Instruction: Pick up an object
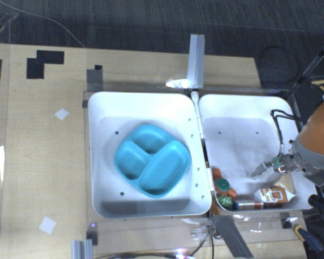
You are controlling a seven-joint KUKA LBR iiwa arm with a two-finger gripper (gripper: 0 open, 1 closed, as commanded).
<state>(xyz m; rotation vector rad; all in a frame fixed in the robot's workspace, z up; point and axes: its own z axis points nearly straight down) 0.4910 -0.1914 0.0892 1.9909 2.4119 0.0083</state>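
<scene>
Camera view, looking down: my fingers [263,168], slightly parted and holding nothing, hover over the right shallow white plastic bin [243,112] above the small brown-and-white carton [274,196] lying near its front wall, so picking remains undone.

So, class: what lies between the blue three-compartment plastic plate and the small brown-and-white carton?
In the camera view, between plate and carton: the bins' adjoining walls, then a green-and-orange toy cluster.
</scene>
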